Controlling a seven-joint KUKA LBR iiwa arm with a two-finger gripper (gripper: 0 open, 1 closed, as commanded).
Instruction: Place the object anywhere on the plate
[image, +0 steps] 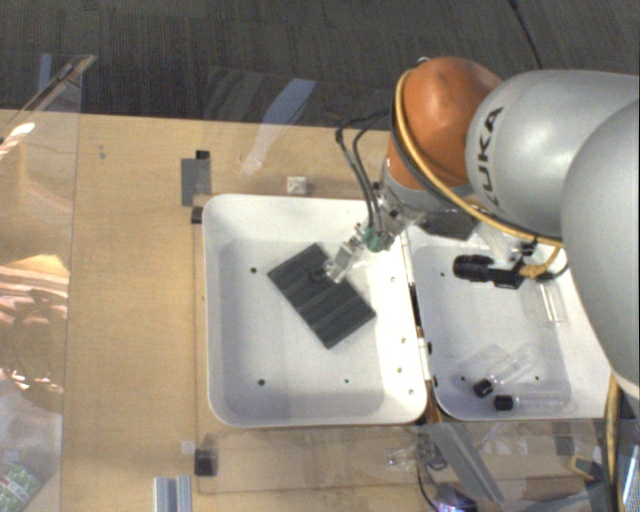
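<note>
I see my hand (340, 262) down over the upper end of the dark ribbed plate (321, 295) in the left bin (225, 330), so I judge this the placing step, with release and retreat next.

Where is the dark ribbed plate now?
The dark ribbed plate lies tilted in the left bin, toward its upper right, with the tool right over its upper edge.

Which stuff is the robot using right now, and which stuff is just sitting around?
For the job:
dark ribbed plate in the left bin
gripper just over the plate

Just lying about:
clear tubes with black caps in the right bin
small white block on the bench
</note>
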